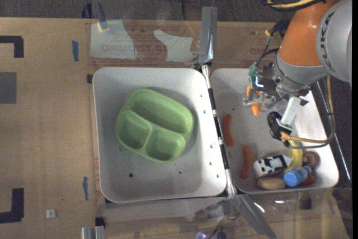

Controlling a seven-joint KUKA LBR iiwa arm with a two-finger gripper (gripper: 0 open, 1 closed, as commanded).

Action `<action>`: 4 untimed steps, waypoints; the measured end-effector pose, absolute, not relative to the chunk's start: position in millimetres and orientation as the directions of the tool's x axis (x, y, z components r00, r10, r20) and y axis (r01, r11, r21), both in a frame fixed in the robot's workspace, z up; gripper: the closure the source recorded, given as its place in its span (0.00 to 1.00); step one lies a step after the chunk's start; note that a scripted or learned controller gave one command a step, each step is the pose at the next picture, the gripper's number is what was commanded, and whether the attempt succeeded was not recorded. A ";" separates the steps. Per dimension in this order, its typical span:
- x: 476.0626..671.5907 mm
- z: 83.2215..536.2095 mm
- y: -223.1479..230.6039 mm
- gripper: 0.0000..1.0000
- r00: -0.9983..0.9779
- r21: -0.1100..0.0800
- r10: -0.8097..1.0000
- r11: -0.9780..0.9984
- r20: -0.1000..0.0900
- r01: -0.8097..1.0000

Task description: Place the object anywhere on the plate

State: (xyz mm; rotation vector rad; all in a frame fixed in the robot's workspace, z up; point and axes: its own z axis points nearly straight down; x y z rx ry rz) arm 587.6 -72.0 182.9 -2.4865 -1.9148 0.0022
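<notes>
The green divided plate [155, 125] lies tilted in the left white bin [112, 176]. My gripper [257, 102] hangs over the upper part of the right bin [235, 84], well to the right of the plate. A small orange piece [255, 109] sticks out from between its fingers, and the gripper is shut on it. The arm's orange band and grey wrist rise behind it at the upper right.
Two red-orange sausages [227, 130] [246, 160] lie at the right bin's left side. A black-and-white cow toy [272, 164], a tan potato-like piece [271, 182], a blue bottle [295, 176] and a banana [295, 151] crowd its lower right corner. A metal divider [208, 36] separates the bins.
</notes>
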 end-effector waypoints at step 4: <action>547.3 158.7 125.6 0.00 -0.160 -0.004 0.987 0.160 0.000 0.987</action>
